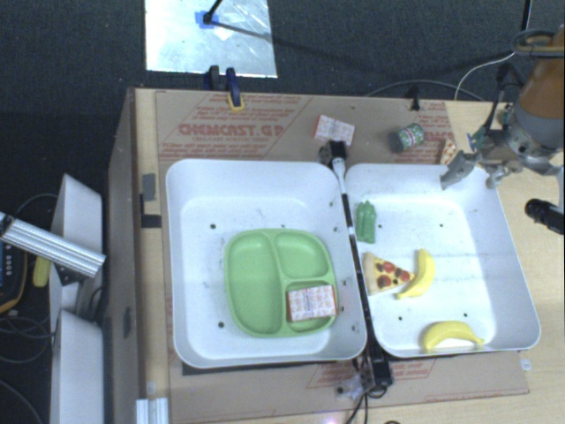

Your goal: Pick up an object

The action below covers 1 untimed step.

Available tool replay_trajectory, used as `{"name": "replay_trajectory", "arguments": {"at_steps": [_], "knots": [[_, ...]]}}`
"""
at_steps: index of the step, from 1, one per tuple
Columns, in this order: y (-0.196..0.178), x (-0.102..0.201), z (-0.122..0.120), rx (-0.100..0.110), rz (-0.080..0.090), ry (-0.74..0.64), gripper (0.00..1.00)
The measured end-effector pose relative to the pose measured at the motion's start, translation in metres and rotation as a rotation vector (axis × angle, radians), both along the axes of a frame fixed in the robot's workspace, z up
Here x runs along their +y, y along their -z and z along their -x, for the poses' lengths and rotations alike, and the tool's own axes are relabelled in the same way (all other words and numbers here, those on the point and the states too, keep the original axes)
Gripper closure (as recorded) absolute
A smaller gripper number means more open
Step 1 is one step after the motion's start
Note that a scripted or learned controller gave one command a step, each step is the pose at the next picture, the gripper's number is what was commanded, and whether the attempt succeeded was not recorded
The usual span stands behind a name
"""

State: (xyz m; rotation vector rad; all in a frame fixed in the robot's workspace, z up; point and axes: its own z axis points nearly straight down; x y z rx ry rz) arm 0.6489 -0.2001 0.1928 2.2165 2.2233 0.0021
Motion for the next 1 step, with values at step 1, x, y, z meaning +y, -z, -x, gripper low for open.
{"name": "replay_trajectory", "arguments": {"at_steps": [1], "knots": [[0.1085, 0.0030, 0.0615, 0.001, 0.000, 0.002, 0.00]]}}
